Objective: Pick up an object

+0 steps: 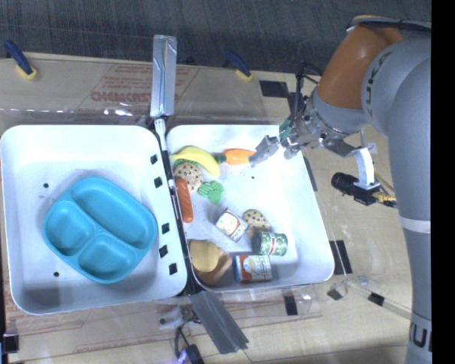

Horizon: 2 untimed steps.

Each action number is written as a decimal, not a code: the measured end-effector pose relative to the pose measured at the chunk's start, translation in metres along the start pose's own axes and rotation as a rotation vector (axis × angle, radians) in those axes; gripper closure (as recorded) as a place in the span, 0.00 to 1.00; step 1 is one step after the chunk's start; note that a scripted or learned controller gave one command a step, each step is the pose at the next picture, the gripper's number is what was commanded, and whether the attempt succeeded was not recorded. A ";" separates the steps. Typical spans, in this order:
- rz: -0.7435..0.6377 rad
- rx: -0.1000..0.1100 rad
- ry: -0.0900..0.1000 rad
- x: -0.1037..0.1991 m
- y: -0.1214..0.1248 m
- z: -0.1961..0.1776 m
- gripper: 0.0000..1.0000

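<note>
My gripper hangs over the back right part of the right bin, open with nothing between its fingers. An orange carrot lies just left of it, apart from the nearer fingertip. Beside the carrot is a yellow banana with a cookie below it. A hot dog lies along the bin's left wall, next to a green toy. Further forward are a small white carton, a second cookie, a green can, a red and blue can and a bread roll.
The left bin holds a blue divided plate. A metal divider post rises between the bins at the back. The right bin's floor is bare under and right of the gripper.
</note>
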State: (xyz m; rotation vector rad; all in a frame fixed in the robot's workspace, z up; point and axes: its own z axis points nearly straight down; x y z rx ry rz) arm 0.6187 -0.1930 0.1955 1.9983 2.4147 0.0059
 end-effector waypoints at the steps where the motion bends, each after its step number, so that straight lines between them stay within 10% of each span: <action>1: 0.026 0.010 0.005 0.003 -0.048 0.102 0.00; 2: 0.102 0.011 0.004 -0.023 0.034 0.099 0.00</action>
